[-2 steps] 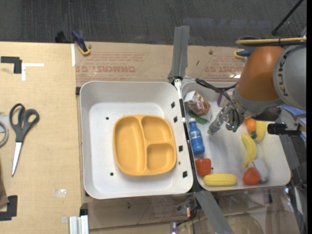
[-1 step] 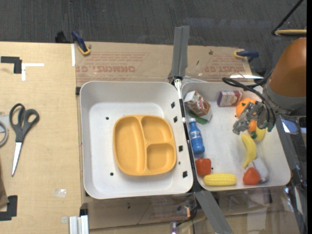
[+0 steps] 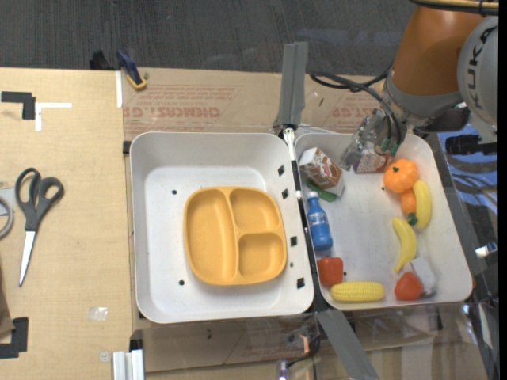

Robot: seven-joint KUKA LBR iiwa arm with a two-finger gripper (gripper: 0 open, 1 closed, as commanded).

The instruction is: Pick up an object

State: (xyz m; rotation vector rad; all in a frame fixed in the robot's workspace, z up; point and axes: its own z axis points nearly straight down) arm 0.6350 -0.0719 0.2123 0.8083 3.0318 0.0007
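Observation:
My gripper [image 3: 369, 147] hangs low over the back of the right bin [image 3: 451, 236], just left of an orange [image 3: 400, 175]. A small grey-and-red object [image 3: 369, 163] lies right under it; whether it is gripped is unclear. Also in this bin are a brown snack packet [image 3: 321, 169], a blue bottle [image 3: 319, 225], two bananas [image 3: 423, 203] [image 3: 405, 244], a corn cob [image 3: 357, 292], a red pepper [image 3: 329, 271] and a red strawberry-like piece [image 3: 408, 286].
The left bin [image 3: 150, 212] holds a yellow divided plate [image 3: 235, 234]. Scissors [image 3: 32, 212] lie on the wooden bench at far left. A blue clip [image 3: 131, 69] sits by the cardboard sheet behind the bins.

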